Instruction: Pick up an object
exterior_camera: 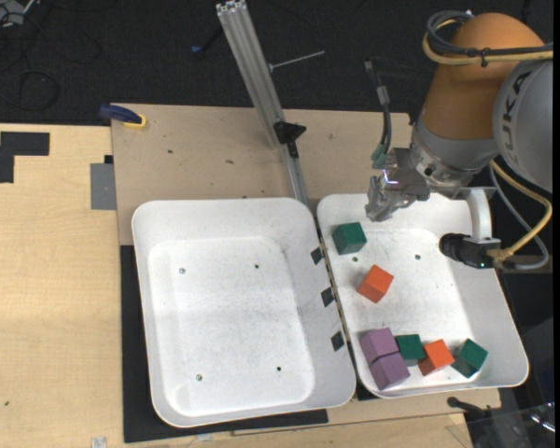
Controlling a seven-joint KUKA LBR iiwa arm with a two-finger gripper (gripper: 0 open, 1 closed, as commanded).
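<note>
Where the arm (485,82) reaches in from the right of the camera view, its pincer (385,203) hangs over the far left corner of the right bin (490,292). The fingers are small, dark and seen end-on, so whether they are spread or closed cannot be told. No object is visible between them.

The right bin holds all the blocks. A green cube (349,238) lies just below and left of the pincer, near the bin's left wall; whether the two touch cannot be told. An orange cube (375,284) sits apart from it, toward the bin's middle. Along the near edge lie a purple block (385,357), a small green block (411,347), an orange block (437,355) and a green block (469,357), packed close together. The purple block touches the small green one.

The left bin (229,311) stands beside the right bin on the counter (47,278); black clips (327,295) sit along the seam between them.

A black fitting (465,248) with a cable overhangs the right bin's right side. A metal rail (257,73) slants across the far counter. The arm's upper part is cut off at the frame edge.
</note>
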